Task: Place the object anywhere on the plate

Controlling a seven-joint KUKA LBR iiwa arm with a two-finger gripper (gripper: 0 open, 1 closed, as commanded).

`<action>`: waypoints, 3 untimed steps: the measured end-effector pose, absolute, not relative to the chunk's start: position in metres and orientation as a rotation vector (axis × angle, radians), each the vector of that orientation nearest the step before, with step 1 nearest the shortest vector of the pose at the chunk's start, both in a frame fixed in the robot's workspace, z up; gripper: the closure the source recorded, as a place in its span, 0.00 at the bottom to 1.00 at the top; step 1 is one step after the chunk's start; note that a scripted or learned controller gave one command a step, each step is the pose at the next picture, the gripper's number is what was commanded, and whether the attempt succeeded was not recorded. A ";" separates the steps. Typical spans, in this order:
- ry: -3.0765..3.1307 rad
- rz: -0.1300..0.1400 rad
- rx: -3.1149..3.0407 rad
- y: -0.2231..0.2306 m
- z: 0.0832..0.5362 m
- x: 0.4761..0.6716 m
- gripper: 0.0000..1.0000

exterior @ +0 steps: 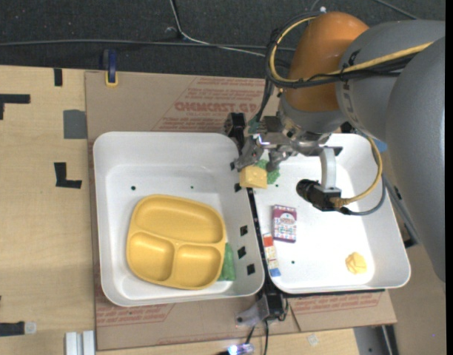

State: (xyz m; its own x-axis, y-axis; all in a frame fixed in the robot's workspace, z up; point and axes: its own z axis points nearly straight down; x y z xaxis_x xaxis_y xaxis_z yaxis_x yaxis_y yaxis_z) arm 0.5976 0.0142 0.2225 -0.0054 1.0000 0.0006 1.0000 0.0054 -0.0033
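Two shallow white bins sit side by side on the bench: left bin (112,198), right bin (374,272). The end effector (260,161), at frame centre above the divider between the bins, pinches a pale yellow chunky object (254,177) with a green bit beside it. The yellow three-compartment plastic plate (176,241) lies in the left bin's lower part, well apart from the object. A small pink-and-white carton (284,222) and a small yellow lump (355,262) lie in the right bin.
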 end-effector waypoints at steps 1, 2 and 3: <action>-2.225 0.004 -2.214 0.058 0.217 0.582 1.00; -2.227 0.004 -2.212 0.112 0.208 0.568 1.00; -2.228 0.003 -2.211 0.166 0.204 0.559 1.00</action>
